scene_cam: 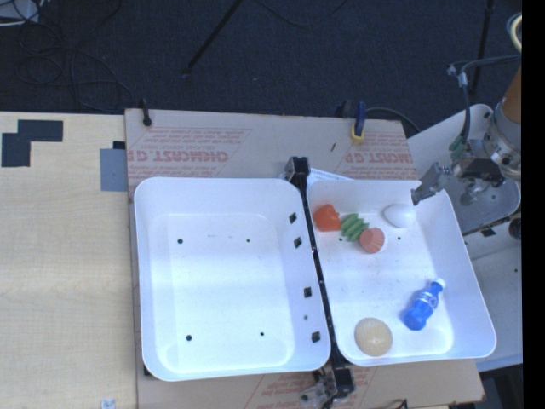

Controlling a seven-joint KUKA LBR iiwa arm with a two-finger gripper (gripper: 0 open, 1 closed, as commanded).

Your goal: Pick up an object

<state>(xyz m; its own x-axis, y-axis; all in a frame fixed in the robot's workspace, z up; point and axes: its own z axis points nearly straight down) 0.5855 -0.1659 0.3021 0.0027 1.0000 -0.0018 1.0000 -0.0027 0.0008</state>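
On the counter (68, 254), the tool (428, 186) hangs just beside the white egg-shaped piece (397, 215), grip state unclear, and descending there risks striking the right bin's rim (451, 216).

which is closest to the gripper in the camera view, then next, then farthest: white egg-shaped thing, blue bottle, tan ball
From the gripper, at the right bin's far right corner:
1. White egg-shaped thing, just below-left of it, far end of the right bin.
2. Blue bottle, near the bin's right wall, toward the front.
3. Tan ball, front of the bin.
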